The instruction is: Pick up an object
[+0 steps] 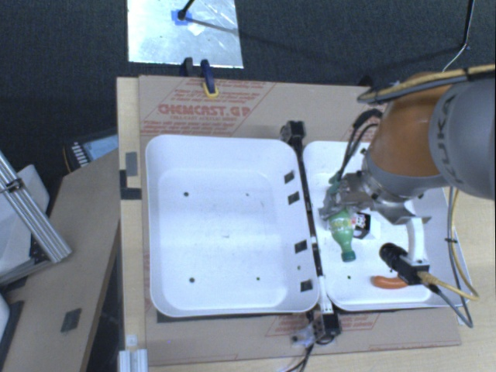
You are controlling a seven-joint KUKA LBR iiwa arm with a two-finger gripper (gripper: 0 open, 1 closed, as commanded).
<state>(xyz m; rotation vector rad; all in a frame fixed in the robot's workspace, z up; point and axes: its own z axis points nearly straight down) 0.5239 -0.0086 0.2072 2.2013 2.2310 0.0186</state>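
My gripper (339,205) hangs over the left part of the right bin (341,297), under the grey arm with its orange band. Directly below it lies a green bottle (342,235), its teal cap pointing toward the bin's front. The bottle's upper end disappears under the gripper, so whether it is gripped is unclear. A small black, red and white object (361,222) sits just right of the bottle. An orange, carrot-like piece (387,282) lies near the bin's front wall.
The left bin (167,161) stands beside the right one, with a black clipped divider (306,208) between them. Both bins rest on a cardboard sheet (205,107). A shiny metal plate (184,22) lies on the dark floor beyond the bench.
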